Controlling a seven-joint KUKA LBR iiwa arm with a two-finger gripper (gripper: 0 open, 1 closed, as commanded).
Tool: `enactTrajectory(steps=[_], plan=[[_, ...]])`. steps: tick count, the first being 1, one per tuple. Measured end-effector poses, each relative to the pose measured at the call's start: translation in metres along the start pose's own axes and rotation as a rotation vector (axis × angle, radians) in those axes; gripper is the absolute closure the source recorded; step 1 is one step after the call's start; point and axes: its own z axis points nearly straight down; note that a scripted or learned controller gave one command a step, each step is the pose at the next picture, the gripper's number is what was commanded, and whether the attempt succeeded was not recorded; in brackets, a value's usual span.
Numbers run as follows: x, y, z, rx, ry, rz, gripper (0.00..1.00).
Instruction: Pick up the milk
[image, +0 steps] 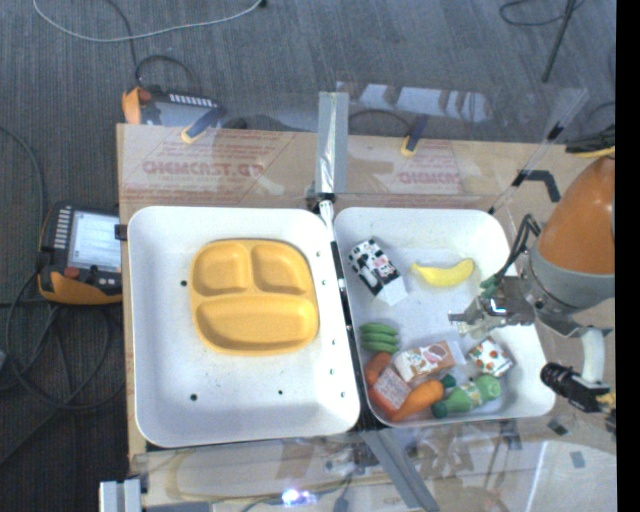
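White plastic fills most of my screen: two shallow bins sit side by side on the bench, the left bin (160, 400) carrying a yellow sectioned tray (255, 295) with three compartments, lying flat near its middle. The right bin (455, 225) holds the clutter.

I see the milk (375, 267), a small carton with black-and-white cow patches, lying tilted in the upper left part of the right bin, close to the wall the bins share. Just to its right, apart from it, lies a banana (445, 271). Below the milk, near the dividing wall, sits a green pepper-like piece (379, 335). Lower still there is a carrot (415, 399) lying at a slant, a small printed box (425, 357) touching the heap above it, and a green vegetable (462, 398) at the bin's lower edge. Another small red-and-white carton (490, 358) rests toward the right wall.

From my side, the arm comes in from the right, its orange band (590, 215) large at the frame edge. The gripper (487, 310) hangs over the right side of the right bin, above the red-and-white carton and below the banana, well apart from the milk. Its metal parts blur into the clutter beneath, so I cannot tell how it is set, and I can make out nothing held in it.
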Motion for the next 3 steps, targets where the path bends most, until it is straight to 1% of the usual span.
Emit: enactTrajectory(steps=[1, 2, 3], plan=[[-0.014, -0.005, -0.059, -0.002, -0.001, 0.158, 1.00], [-0.023, 0.031, -0.153, -0.001, -0.002, 0.330, 1.00], [0.032, 0.015, -0.116, 0.001, -0.002, 0.358, 1.00]])
